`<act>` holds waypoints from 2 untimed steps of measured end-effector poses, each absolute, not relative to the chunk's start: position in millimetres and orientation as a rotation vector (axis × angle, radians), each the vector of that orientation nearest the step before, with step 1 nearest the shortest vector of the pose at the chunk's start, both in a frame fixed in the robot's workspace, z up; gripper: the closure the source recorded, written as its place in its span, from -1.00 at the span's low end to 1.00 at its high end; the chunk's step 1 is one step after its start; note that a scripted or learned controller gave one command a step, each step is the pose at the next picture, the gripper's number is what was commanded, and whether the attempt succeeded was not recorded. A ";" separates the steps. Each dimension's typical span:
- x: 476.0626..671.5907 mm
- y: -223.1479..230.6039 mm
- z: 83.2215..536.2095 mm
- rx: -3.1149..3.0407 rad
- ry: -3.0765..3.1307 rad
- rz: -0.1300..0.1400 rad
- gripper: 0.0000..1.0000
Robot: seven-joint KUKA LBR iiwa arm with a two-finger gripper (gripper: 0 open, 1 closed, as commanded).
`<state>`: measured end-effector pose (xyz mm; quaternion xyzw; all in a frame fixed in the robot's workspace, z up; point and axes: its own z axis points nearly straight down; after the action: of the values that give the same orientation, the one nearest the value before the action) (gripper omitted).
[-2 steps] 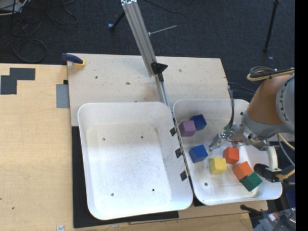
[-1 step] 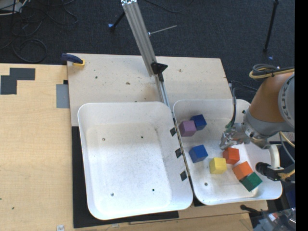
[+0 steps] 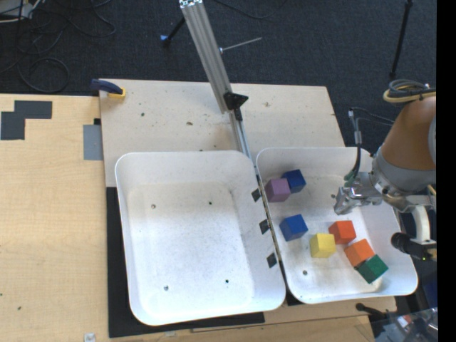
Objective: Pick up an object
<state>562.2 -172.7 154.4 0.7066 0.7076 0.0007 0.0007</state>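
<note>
Hovering over the right bin now, the gripper hangs at the end of the grey and orange arm that comes in from the right, and it sits above bare white floor toward the bin's right-hand side. Whether the jaws are parted or closed, I cannot tell from up here; the metalwork is small and blurred, and nothing shows between them. So nothing is lifted yet, folks. The candidates all lie in this same bin: a purple cube touching a blue cube near the dividing wall, a second blue cube below them, a yellow cube near the middle, then a red-orange cube, an orange cube and a green cube strung toward the near right corner. The red-orange cube is the nearest to the gripper, just below it in the view. The left bin sits beside it on the desk. By my read the task is at the approach: choosing a cube, descending, closing and lifting are all left to do.
</note>
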 end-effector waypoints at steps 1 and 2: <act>573.0 -172.7 210.6 2.218 2.220 0.003 1.00; 573.1 -173.7 225.0 2.220 2.223 0.000 1.00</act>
<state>573.1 -173.7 225.0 0.7068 0.7074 0.0001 -0.0001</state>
